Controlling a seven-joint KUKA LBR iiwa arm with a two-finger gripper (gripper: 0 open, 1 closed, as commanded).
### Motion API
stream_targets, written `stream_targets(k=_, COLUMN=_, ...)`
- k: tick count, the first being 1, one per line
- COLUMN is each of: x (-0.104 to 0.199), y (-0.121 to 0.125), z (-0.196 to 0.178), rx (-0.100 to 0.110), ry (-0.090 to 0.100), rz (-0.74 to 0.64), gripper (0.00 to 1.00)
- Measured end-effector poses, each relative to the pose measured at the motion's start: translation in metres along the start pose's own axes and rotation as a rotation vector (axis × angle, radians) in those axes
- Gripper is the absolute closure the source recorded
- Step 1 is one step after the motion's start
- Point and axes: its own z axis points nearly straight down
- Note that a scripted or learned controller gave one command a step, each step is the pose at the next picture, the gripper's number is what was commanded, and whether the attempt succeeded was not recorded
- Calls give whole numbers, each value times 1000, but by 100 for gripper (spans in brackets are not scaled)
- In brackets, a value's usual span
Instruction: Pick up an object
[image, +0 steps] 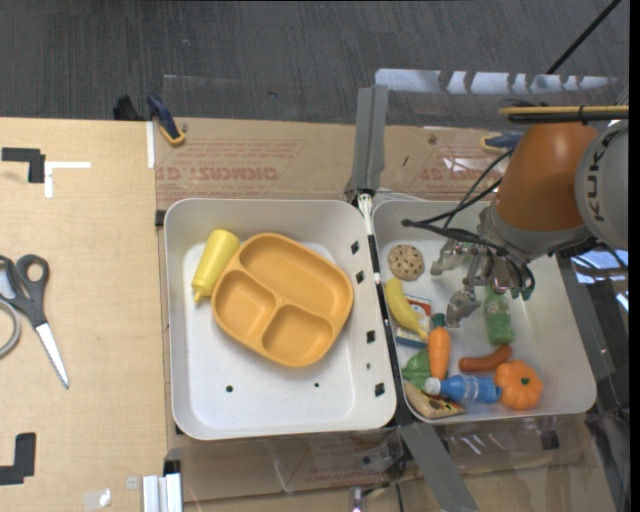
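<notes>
gripper: gripper hangs over the right bin, above the toys, under the arm; whether it is open or shut cannot be told from this angle, and nothing shows in its grasp.
bins: two shallow white bins side by side; left bin, right bin.
left bin count: one orange divided plate with three sections, one yellow bottle lying against the plate's upper left edge.
right bin count: one cookie, one banana, one carrot, one green bottle, one sausage, one pumpkin, one blue bottle, one green leafy toy, plus a flat piece at the front corner too jumbled to name.
look of the toys: small plastic play food, bright colours, crowded toward the near half of the right bin; cookie sits apart near the back left; carrot stands just beside the banana; pumpkin touches the blue bottle.
bench: one pair of scissors on the wooden top, well left of the bins.
</notes>
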Motion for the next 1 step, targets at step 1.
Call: stream_targets(k=1, x=32, y=11, z=-1, rx=1, ry=-3, rz=8, gripper=0)
